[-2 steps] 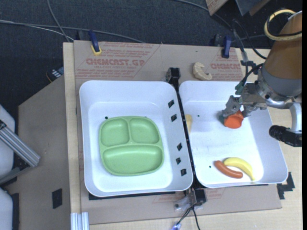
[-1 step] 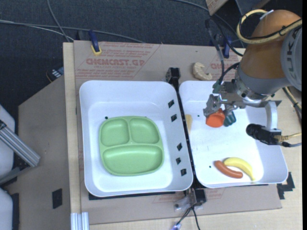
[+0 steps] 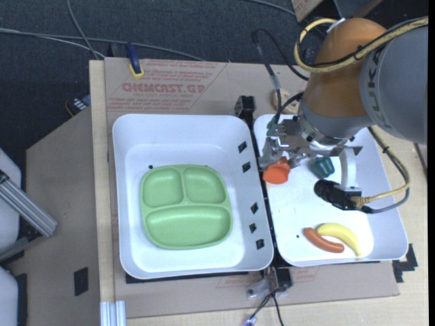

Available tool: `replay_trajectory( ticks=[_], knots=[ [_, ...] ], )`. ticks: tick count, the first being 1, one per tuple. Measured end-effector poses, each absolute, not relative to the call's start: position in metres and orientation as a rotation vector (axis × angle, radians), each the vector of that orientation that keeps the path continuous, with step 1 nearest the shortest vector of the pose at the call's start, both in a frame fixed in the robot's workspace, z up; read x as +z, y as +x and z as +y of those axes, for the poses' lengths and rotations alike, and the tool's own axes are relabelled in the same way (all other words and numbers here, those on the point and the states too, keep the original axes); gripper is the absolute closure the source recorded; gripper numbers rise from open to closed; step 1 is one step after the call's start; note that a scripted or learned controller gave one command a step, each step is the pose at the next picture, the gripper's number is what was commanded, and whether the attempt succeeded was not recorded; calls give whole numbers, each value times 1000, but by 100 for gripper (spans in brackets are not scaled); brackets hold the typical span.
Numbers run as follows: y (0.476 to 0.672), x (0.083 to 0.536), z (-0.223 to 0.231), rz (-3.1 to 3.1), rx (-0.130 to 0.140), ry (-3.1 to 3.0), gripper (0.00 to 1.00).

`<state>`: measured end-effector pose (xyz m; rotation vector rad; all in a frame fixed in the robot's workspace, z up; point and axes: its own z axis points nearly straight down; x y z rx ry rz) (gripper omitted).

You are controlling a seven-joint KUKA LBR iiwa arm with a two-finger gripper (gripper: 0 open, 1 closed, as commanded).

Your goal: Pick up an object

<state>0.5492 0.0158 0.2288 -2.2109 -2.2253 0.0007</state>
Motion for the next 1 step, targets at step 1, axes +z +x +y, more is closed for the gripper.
replay_trajectory(
  ticks=[1],
  knots=[
    [550,234,63,-2227,-3,-2214,100]
  ],
)
